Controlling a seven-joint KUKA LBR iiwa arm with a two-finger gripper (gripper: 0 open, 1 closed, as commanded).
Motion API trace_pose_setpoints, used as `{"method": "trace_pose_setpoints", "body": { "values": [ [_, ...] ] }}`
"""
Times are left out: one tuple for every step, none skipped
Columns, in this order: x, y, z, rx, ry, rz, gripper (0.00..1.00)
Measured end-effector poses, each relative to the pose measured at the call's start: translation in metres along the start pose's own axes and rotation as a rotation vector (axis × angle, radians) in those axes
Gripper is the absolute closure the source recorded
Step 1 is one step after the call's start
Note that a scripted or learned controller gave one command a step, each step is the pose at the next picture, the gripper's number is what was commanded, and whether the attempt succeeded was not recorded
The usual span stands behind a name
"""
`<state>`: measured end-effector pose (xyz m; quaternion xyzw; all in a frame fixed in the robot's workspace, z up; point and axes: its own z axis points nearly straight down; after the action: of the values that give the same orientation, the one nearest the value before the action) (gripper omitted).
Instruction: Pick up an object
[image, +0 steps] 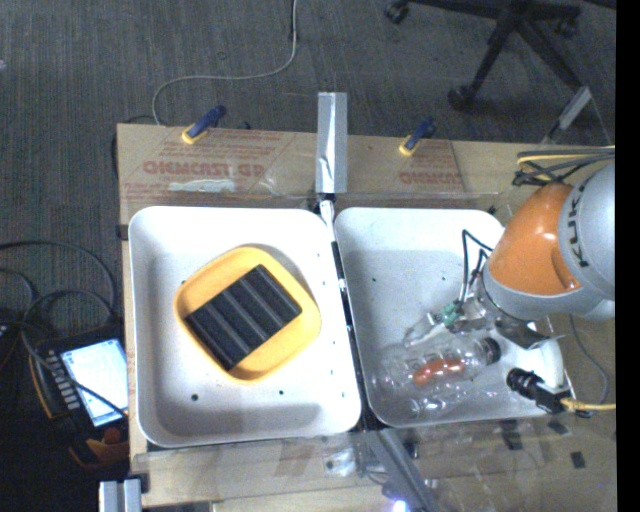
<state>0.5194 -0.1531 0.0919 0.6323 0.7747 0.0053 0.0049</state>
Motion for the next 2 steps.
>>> {"method": "trace_pose_setpoints", "body": {
  "values": [
    [-0.048, 0.025, -0.038, 0.017, -0.004, 0.289, 0.00],
    [-0.052, -0.013, -0.094, 0.016, -0.003, -0.004, 0.00]
  ]
}}
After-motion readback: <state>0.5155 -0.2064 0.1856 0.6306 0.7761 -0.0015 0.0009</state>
